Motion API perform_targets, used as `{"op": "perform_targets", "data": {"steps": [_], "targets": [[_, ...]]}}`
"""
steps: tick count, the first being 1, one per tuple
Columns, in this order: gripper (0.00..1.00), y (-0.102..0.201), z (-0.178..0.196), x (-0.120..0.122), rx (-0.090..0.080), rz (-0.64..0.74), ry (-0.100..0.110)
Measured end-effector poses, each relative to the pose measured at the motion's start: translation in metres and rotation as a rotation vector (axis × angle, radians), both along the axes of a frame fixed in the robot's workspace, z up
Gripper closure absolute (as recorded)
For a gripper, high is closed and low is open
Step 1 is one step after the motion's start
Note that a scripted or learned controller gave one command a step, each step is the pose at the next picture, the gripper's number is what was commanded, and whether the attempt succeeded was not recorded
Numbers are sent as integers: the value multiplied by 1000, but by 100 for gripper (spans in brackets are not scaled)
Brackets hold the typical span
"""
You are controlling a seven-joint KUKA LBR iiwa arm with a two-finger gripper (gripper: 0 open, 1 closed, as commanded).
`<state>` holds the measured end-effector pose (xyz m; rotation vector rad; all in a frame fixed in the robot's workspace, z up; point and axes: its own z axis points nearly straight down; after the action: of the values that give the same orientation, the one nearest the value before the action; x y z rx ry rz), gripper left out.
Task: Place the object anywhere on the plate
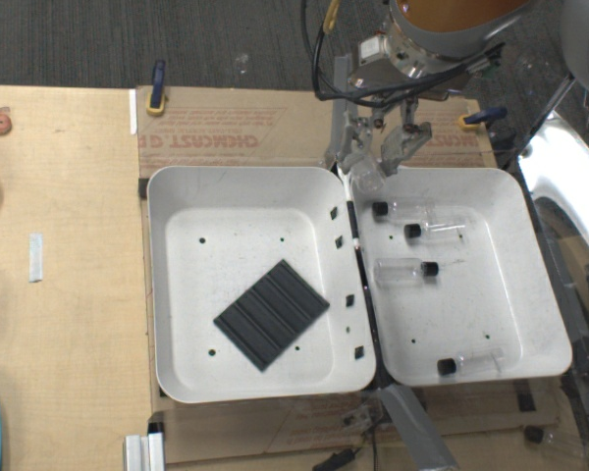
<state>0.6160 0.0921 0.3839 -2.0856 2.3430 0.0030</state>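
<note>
White left bin [177, 204] holds a dark ribbed plate [271, 314], lying diagonal near the bin's middle. Right bin [510, 263], touching the left bin's right edge, holds four clear vials [419, 271] with black caps, none on the plate. Gripper [381, 170] hangs over the right bin's back-left corner, jaws apart, nothing between them.

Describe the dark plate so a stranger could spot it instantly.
Of the two shallow white bins, look in the left bin. Near its middle lies a flat, dark grey ribbed rectangular plate, turned diagonally. The small clear black-capped vials lie in the right bin, so it is unmistakable.
</note>
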Motion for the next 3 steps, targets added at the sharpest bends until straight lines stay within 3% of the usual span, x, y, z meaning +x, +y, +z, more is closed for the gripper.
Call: {"op": "perform_targets", "data": {"steps": [1, 2, 3], "targets": [[100, -45, -34, -76, -1, 351, 3], [100, 10, -99, -116, -2, 592, 3], [100, 27, -68, -105, 1, 1198, 0]]}}
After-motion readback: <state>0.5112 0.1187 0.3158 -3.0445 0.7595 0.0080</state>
